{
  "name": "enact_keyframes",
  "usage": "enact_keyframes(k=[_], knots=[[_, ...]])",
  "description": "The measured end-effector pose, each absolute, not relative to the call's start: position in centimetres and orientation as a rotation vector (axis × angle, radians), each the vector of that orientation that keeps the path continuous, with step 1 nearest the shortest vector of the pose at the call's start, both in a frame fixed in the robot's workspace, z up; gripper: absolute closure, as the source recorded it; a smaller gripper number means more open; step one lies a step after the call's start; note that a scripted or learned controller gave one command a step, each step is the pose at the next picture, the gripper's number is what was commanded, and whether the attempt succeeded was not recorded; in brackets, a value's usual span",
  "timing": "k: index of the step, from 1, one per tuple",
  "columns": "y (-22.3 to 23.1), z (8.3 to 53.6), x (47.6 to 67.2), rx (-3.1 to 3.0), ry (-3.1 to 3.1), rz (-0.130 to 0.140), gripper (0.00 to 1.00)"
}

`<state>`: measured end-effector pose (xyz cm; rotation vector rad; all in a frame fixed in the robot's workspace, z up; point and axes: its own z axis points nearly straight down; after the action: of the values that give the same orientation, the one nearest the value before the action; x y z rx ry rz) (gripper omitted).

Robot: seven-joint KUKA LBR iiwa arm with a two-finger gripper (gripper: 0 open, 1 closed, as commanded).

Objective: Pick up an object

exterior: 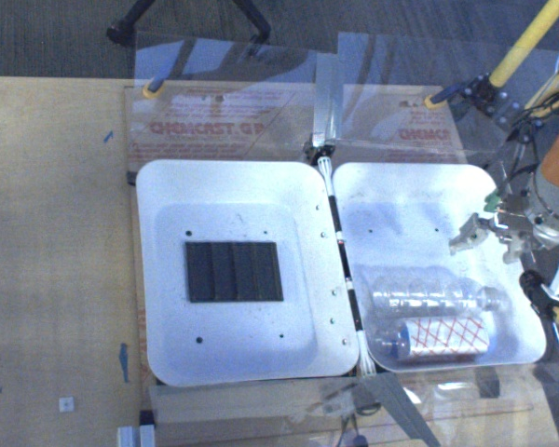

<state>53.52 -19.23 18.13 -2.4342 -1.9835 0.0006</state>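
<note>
A: Where the arm enters from the right, how does the gripper (489, 234) stand?

B: It hovers over the right bin (391, 186), near that bin's right wall; whether it is open or closed cannot be told.

A: And the objects?

B: A clear plastic bottle (435, 298) and a red-latticed can (444, 336) lie side by side along the right bin's near edge. A black ribbed pad (234, 271) lies flat, centred in the left bin (168, 194).

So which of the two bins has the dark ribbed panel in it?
The left bin; the dark ribbed panel lies flat at its middle. The right bin holds a clear bottle.
</note>
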Motion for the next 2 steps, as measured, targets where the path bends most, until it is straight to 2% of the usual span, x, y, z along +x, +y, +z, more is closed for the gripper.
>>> enact_keyframes(k=[1, 2], knots=[[-14.1, 8.8, 54.6, -2.518, -1.889, -0.008, 0.0], [-19.7, 13.2, 53.2, -2.421, -2.005, 0.0, 0.0]])
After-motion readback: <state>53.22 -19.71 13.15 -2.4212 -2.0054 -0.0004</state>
